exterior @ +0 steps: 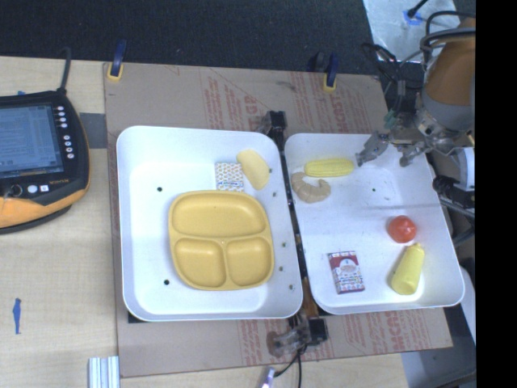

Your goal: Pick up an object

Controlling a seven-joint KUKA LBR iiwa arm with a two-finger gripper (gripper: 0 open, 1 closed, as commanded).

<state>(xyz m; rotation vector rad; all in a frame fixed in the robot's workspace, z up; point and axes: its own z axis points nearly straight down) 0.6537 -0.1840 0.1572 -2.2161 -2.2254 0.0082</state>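
From the overhead camera you have the gripper up at the far edge of the right bin, its two fingers spread apart with nothing between them. Just to its left lies the corn cob, near one fingertip but not touching that you can make out. Right below the corn sits a pale croissant-like piece, the two just beside each other. Further down that bin you've got a red tomato, a yellow bottle tilted just below it, and a small red-and-white box near the front wall. In the left bin, a yellow divided plate fills the middle, with a yellow banana-like piece and a small patterned packet behind it.
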